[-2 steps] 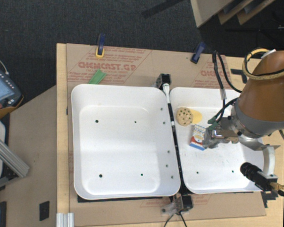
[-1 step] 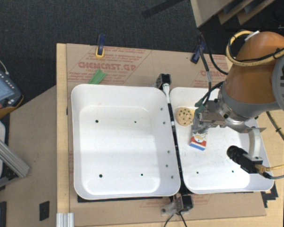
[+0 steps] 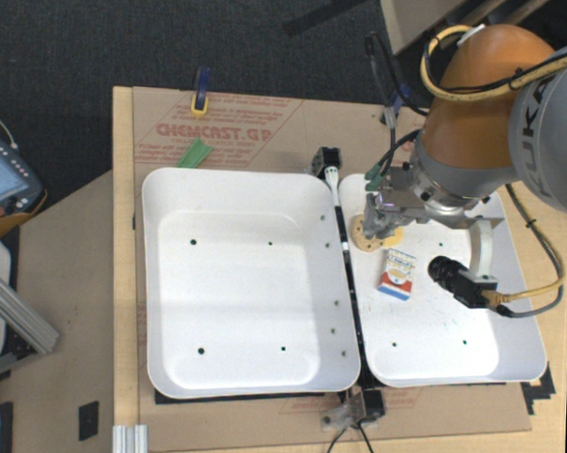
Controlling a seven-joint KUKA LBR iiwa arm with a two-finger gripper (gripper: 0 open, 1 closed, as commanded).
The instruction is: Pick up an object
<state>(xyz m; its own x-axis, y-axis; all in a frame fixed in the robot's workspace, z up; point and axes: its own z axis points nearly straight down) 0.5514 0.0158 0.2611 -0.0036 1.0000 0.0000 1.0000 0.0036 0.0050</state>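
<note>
From here I can't make out the gripper's (image 3: 385,219) fingers, the tan disc (image 3: 366,236) just beneath it is half covered, and the arm (image 3: 514,100) above runs off frame.

Tool (image 3: 381,219) over tan disc (image 3: 366,237), small carton (image 3: 397,274) in right bin (image 3: 465,365)

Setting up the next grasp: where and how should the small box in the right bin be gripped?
The small box lies flat in the right bin, apart from the round tan piece. Probably best to come straight down from above and pinch across its narrow width, gripping the two long sides near the middle.
</note>
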